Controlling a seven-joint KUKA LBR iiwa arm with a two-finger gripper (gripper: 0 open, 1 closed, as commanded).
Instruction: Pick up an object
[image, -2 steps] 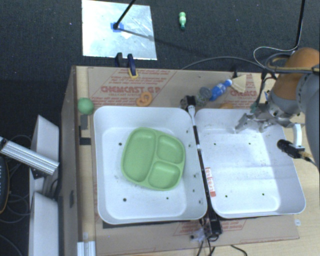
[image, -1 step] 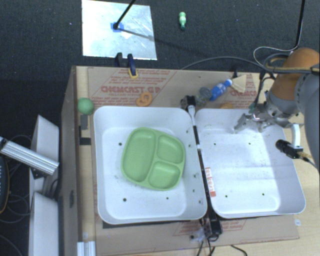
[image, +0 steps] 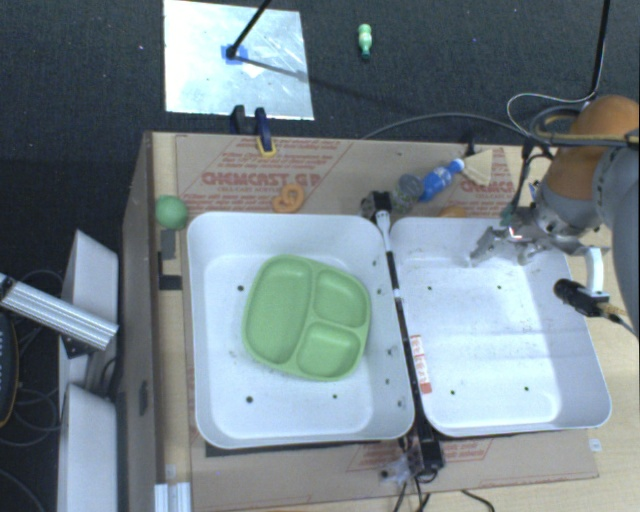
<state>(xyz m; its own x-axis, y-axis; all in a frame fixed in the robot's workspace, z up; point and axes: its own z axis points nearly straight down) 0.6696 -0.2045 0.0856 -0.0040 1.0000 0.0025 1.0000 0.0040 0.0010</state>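
A light green divided plate (image: 305, 317) lies flat in the middle of the left white bin (image: 215, 250). My gripper (image: 503, 252) hangs over the far right part of the right white bin (image: 560, 400), well away from the plate. It stands open, with nothing between its fingers. The grey arm with its orange band (image: 590, 140) reaches in from the right edge.
Behind the bins, on the cardboard, lie a blue bottle (image: 440, 181), an orange ring-shaped item (image: 288, 198) and a blue and yellow clamp (image: 262, 132). A green ball (image: 171, 211) sits by the left bin's far corner. A black divider (image: 400, 320) runs between the bins.
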